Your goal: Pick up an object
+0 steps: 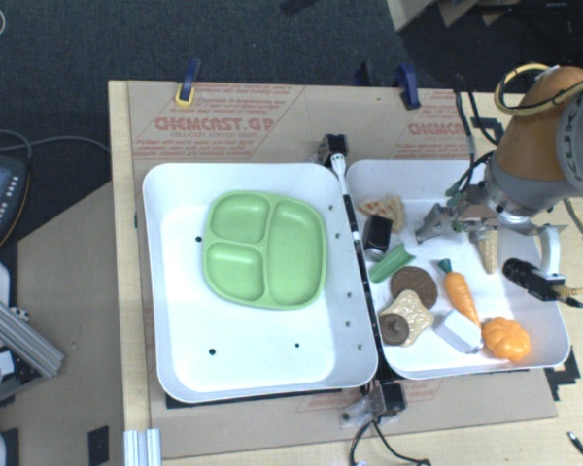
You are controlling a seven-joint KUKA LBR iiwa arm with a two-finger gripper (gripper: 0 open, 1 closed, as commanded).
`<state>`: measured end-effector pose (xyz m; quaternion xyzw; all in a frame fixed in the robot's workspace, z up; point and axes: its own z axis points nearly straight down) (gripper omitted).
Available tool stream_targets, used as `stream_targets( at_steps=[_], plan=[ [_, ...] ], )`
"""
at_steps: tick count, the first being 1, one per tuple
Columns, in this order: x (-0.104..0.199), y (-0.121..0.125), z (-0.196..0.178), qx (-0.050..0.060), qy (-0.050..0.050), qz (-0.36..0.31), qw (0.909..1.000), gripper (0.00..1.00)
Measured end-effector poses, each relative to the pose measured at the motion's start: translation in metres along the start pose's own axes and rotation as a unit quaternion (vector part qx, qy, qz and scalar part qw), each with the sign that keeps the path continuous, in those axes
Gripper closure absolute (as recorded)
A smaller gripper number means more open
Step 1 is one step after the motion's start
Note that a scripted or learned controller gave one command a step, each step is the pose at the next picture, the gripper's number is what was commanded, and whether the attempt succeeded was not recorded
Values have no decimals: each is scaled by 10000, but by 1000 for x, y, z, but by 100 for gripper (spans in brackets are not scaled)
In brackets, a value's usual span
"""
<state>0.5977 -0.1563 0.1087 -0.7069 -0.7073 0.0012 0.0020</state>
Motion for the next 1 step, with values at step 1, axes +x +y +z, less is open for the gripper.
stream_targets(
  at_steps=[1],
  plan=[
    [1, 0, 26, 0, 0, 1, 10000, 0]
  ],
)
